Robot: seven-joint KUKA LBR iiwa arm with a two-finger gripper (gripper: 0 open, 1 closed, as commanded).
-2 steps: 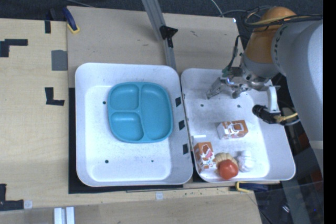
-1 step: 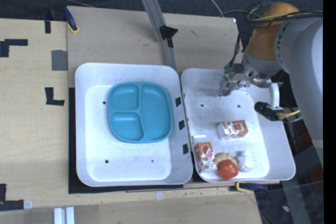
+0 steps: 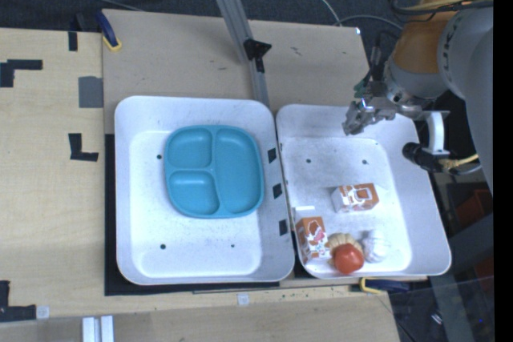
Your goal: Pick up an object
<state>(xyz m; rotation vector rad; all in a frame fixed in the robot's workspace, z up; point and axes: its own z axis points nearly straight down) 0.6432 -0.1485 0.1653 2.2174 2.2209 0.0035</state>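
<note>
Tomato point(image 3: 347, 258) in right bin's near corner, well apart from fingers point(image 3: 355, 121), grip state unclear

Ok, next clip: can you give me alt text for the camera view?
A grey robot arm's tool hangs over the far edge of the right bin, which holds a small carton, a snack packet and a tomato. The left bin holds a blue divided plate.

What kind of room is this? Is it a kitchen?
Probably a robot lab, not a kitchen: a robot arm reaches over two white bins on a wooden bench, and the tomato looks like a toy.
</note>
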